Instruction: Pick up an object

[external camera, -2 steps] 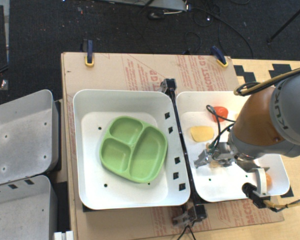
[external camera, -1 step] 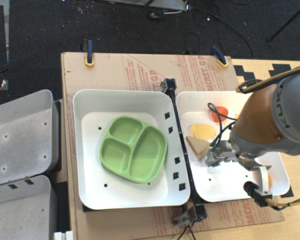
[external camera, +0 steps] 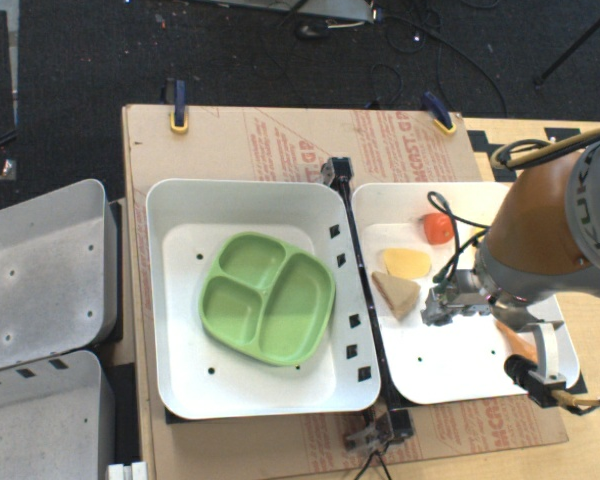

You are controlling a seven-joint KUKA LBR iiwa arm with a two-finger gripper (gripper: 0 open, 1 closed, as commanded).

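Right bin [external camera: 450, 383] holds the candidates: a tan wedge-shaped piece [external camera: 398, 293], a yellow rounded piece [external camera: 407, 262] just beyond it, and a small red-orange object [external camera: 438, 228] farther back. Left bin [external camera: 180, 268] carries a green divided plate [external camera: 268, 296], lying flat, well apart from the arm.

End effector [external camera: 442, 306] sits low over the right bin, just right of the tan wedge, near it but contact cannot be confirmed. Whether it is spread or closed I cannot tell from this angle; nothing is visibly held.

Judged step: closing in on the wedge (nearest target, so likely the intended pick). To do it well:
- centre over the wedge before descending, not alongside it, otherwise it gets nudged toward the bin divider [external camera: 362, 288]
- straddle the narrow dimension; a wedge's sloped faces tend to squirt out under an off-centre squeeze
- keep clear of the yellow piece, which lies just beside the wedge's far edge
- lift straight up and only count it as picked if the piece is seen between the tips

Arm pose: grey arm [external camera: 540, 238] with orange band reaches in from the right, bent over the right bin's near-right half, wrist angled down and left toward the wedge. Cables loop around the wrist, above the red-orange object.

All on a cardboard-topped table [external camera: 280, 138].
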